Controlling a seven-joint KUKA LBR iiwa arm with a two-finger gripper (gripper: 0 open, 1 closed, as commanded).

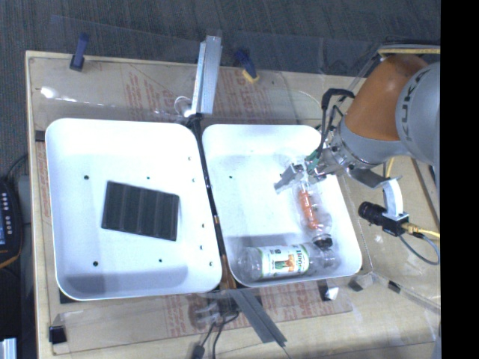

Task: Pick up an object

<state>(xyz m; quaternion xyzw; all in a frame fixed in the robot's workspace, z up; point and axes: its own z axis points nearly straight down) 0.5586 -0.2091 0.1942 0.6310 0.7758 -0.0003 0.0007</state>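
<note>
bottle (278,262) label: print too small to read | arm (408,111): partial letters, unreadable

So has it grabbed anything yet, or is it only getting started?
Nothing looks lifted yet. The hand sits low in the right white bin, just above the small clear bottle with orange contents. That bottle and the larger clear bottle with a green-and-orange label lie on the bin floor. Gripping and raising one remains.

Two white bins (120,137), one dark ribbed pad (141,210), and two clear bottles (278,262).
</note>
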